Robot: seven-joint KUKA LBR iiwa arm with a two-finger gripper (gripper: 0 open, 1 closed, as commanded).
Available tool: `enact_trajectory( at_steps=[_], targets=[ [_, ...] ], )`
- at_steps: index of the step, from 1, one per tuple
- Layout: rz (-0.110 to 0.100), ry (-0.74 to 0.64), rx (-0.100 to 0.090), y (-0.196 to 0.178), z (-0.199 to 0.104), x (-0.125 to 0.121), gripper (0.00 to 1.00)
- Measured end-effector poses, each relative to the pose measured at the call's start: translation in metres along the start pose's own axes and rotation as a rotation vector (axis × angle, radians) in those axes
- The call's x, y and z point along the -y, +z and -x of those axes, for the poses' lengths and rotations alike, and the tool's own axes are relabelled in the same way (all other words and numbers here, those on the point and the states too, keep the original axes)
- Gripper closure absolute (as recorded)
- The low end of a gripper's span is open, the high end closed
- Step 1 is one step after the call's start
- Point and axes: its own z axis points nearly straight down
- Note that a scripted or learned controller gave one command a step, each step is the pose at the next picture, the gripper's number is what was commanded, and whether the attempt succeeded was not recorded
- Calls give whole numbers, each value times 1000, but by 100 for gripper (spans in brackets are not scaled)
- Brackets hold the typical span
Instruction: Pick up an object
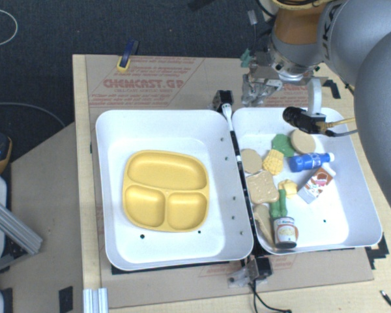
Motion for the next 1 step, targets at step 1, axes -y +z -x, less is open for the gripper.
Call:
enact_trajectory(
  at_steps=[1],
  targets=[
    [-8, 5, 1, -2, 10, 9, 100]
  ],
)
